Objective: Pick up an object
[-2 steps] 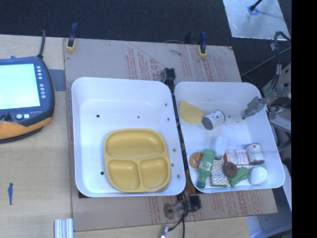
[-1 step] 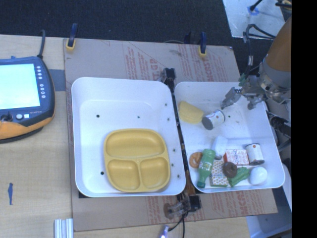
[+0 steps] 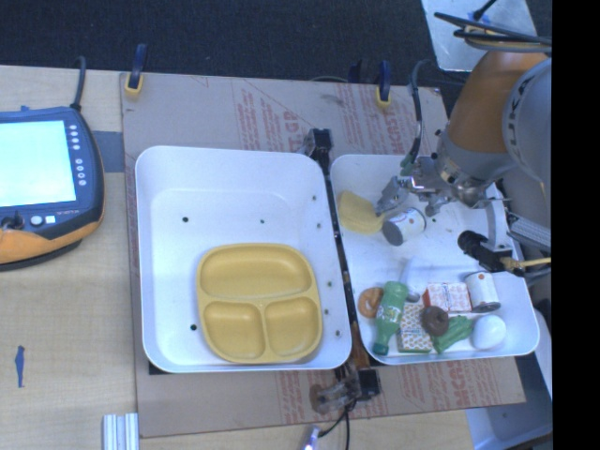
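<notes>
White plastic makes up both bins. At nine o'clock on the bench, the left bin (image 3: 159,186) carries a yellow divided tray (image 3: 259,300) toward its six o'clock side. At three o'clock, the right bin (image 3: 361,172) holds the clutter. A yellow lump (image 3: 356,213) lies at its ten o'clock corner, just beside the shared rim. A green bottle (image 3: 390,314), a brown cookie (image 3: 370,301), a brown disc (image 3: 434,320), a red-and-white box (image 3: 447,295), a small can (image 3: 484,288) and a white egg (image 3: 488,330) crowd its six o'clock edge.

The arm (image 3: 492,101) enters from three o'clock, and its gripper (image 3: 403,216) hangs over the bin's twelve o'clock half, just right of the yellow lump. A small grey cylinder (image 3: 404,226) sits at the fingertips; whether the fingers clasp it cannot be made out.
</notes>
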Robot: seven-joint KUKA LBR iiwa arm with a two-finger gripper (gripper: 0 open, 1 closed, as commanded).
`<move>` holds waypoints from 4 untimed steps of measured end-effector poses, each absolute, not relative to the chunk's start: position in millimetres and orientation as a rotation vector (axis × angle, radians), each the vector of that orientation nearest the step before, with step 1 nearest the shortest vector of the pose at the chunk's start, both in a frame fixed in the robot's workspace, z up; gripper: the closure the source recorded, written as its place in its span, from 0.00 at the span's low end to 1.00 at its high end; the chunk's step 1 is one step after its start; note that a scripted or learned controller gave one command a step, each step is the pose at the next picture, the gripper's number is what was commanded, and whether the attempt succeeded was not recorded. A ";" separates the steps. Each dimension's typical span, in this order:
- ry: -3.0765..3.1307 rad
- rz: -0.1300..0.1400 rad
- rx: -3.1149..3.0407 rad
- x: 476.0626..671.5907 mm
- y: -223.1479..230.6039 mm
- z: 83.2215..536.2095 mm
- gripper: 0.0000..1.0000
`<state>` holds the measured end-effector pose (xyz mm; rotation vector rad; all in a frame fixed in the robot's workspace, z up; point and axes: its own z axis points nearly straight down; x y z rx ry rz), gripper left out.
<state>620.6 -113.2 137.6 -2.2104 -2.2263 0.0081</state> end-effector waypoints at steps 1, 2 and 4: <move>-2.226 0.008 -2.212 617.8 -119.6 91.9 0.00; -2.228 0.009 -2.210 618.3 -120.2 102.9 1.00; -2.227 0.008 -2.210 613.4 8.8 191.3 1.00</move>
